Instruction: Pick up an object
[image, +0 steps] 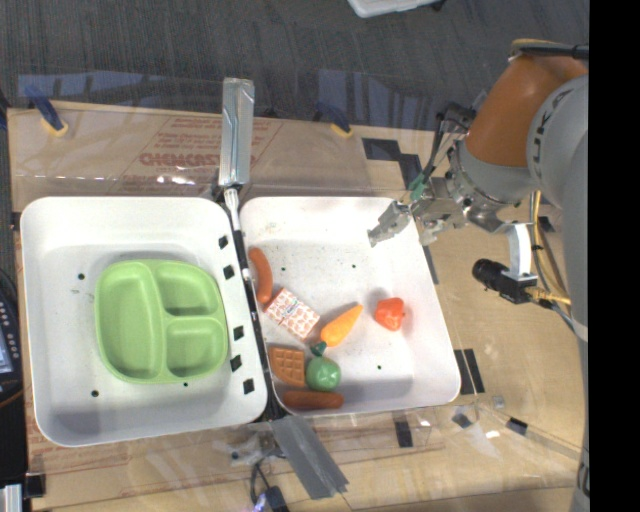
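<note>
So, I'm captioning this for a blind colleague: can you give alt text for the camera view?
The end effector hangs over the upper right of the right bin, which holds toy food: a red pepper, a carrot, a green apple, a waffle, two sausages and a small box. The left bin holds a green divided plate.

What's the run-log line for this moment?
arm: over right bin far edge | gripper: above bin, nothing held | toys: carrot, tomato, all in bin | left bin: green tray
</note>
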